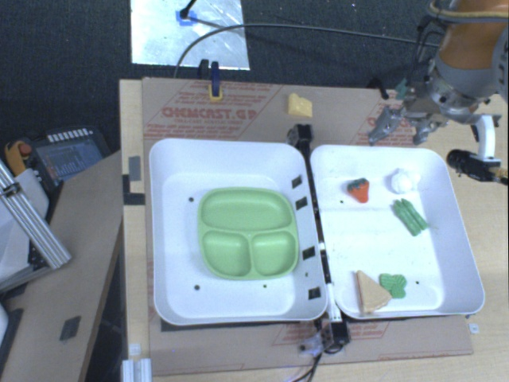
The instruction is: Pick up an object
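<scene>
Here's the desk (262, 106), brown board under everything, carrying two shallow white bins side by side. The left bin (171, 213) holds a pale green divided plate (245, 233), three compartments, sitting flat near the middle. The right bin (453, 237) carries the small stuff.

Up in the top right, the arm (473, 30) comes in, grey with that orange band, and its hand (404, 127) hangs over the desk just beyond the far rim of the right bin, not over any object. Its fingers look parted with nothing between them, though the view is blurry up there, so that's a cautious call.

Now the objects in the right bin. A tan wedge (369, 293) lies at the near edge, touching a green leafy piece (394, 284) on its right. A long green piece (410, 216) lies at a slant towards the bin's right side. Just above it, a small white lump (402, 181) near the far rim. To the left of that, a little red-orange piece with a dark green top (359, 189), well apart from the rest.

Outside the bins, a yellow block (300, 105) rests on the desk near the far edge.
</scene>
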